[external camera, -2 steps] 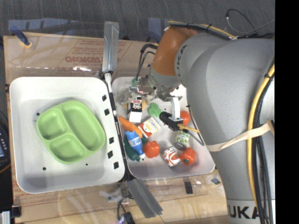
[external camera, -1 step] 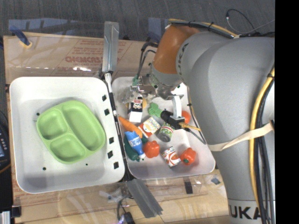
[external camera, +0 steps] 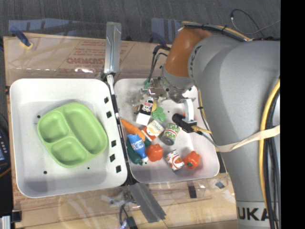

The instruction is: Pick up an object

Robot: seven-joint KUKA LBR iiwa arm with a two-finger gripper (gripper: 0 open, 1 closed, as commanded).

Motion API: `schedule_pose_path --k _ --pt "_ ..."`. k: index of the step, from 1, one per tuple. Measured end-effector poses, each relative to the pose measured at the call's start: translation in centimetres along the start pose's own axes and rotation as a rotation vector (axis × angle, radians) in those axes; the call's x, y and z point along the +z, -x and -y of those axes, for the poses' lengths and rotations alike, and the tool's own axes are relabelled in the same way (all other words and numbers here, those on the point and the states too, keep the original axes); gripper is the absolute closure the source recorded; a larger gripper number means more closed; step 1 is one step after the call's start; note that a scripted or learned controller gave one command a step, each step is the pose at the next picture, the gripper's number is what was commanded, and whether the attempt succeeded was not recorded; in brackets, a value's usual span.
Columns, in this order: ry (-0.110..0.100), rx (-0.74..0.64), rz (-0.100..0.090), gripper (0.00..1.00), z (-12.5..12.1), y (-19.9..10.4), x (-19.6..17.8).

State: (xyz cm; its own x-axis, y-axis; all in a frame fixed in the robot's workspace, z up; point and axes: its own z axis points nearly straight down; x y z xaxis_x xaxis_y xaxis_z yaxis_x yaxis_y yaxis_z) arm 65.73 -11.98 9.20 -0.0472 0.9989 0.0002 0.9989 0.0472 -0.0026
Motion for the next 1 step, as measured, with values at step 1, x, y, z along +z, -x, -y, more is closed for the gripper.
schedule_pose_path --k 1 --pt "-0.001 0.08 0.0 1.0 2.61 -9.02 -9.95"
